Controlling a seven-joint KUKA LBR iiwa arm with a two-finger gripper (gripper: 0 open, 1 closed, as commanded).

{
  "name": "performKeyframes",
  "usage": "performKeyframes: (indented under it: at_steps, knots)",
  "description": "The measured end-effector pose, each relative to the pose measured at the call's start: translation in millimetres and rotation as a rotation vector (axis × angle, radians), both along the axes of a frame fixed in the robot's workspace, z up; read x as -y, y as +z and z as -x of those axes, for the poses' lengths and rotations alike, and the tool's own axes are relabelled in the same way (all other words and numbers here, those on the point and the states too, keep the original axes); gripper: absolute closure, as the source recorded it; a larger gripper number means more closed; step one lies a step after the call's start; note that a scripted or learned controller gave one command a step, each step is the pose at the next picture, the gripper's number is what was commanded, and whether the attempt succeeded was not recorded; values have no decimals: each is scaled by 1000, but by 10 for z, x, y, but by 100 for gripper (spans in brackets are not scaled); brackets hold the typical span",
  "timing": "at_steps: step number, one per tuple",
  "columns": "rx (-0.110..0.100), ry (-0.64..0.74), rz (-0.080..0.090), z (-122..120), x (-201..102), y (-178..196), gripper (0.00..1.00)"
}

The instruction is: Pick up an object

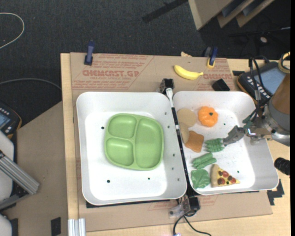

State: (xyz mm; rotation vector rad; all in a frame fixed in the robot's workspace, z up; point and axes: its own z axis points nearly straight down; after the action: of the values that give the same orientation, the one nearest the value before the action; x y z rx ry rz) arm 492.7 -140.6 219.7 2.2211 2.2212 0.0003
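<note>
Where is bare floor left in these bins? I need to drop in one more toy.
Left bin: a wide white margin around the green divided plate. Right bin: bare right of the pizza slice; crowded along its left side, around the orange.

A dark grey carpet [69,27] surrounds the cardboard-topped bench [115,71]. Beyond the bench's far edge stands light wooden furniture [226,11]. A thin white cable [18,23] loops on the carpet off the bench's far-left corner.

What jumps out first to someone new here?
The green divided plate alone in the left bin. Then the right bin's toy-food cluster: orange pumpkin, pizza slice, green pieces, with the gripper beside one. A yellow banana lies outside, on the cardboard behind.
</note>
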Motion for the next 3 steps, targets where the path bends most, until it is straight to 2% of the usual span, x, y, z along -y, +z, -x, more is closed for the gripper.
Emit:
performKeyframes:
  at_steps: [1, 2, 3]
  knots:
    - [-1, 2, -2, -51, -426, -1403, 0]
    - [2, -2, 1, -52, -397, -1249, 100]
    - [14, 9, 0, -810, -1094, -287, 100]
